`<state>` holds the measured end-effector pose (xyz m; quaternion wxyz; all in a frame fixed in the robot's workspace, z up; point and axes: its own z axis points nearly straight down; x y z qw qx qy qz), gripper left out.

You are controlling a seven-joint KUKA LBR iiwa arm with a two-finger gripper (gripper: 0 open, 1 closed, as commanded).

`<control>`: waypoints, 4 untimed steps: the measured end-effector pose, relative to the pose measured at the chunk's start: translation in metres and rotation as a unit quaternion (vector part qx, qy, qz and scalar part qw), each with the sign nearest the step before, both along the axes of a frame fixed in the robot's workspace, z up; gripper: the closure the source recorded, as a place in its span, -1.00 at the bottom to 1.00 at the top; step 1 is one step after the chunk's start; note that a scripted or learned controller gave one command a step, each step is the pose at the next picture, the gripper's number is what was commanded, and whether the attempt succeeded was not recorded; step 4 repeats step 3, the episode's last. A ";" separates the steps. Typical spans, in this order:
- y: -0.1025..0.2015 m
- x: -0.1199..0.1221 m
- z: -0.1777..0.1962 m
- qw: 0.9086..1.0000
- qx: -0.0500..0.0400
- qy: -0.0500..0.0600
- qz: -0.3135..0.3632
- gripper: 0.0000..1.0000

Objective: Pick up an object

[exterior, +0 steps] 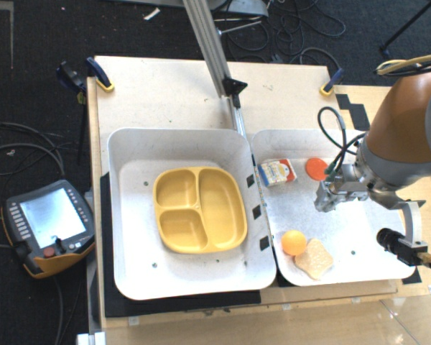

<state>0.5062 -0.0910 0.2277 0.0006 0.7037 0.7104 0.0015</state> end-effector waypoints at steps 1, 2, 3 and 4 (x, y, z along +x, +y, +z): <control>0.064 0.002 -0.003 1.000 0.001 0.002 0.000 1.00; 0.119 0.007 -0.010 1.000 0.000 0.002 -0.001 1.00; 0.182 -0.003 -0.003 1.000 0.001 0.002 0.000 1.00; 0.182 -0.003 -0.003 1.000 0.001 0.002 0.000 1.00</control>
